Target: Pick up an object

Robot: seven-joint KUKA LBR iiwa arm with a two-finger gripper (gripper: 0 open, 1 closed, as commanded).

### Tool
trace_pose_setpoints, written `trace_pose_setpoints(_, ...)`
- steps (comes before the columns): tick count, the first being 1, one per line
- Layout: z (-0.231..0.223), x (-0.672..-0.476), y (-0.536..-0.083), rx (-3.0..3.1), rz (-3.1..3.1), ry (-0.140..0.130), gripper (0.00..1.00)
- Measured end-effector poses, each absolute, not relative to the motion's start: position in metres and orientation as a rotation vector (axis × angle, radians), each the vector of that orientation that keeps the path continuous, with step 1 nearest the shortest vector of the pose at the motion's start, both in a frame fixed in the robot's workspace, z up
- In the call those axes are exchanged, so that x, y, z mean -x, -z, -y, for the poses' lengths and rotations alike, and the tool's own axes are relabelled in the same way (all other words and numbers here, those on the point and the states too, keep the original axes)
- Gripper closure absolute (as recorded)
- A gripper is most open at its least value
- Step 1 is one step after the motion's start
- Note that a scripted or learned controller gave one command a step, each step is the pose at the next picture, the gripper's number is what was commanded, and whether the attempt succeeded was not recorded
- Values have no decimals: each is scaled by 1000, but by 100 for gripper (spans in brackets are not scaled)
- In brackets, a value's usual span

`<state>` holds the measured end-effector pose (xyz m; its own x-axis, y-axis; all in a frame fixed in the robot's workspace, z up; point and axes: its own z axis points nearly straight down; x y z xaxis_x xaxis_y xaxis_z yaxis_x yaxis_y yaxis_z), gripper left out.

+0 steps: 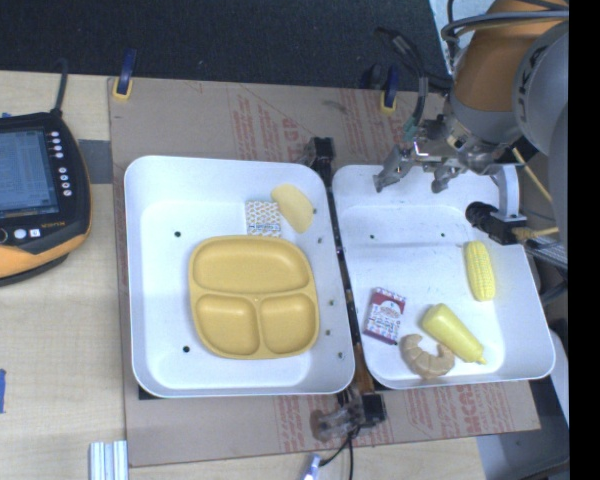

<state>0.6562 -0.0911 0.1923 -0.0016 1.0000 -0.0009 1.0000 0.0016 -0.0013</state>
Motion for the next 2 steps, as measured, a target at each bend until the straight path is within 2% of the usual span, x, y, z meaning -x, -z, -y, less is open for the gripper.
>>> trace_pose_setpoints(1,153,-624,-166,2218,2222,-5,0)
trace_pose_setpoints(2,213,-603,-153,2219,2220,-4,0)
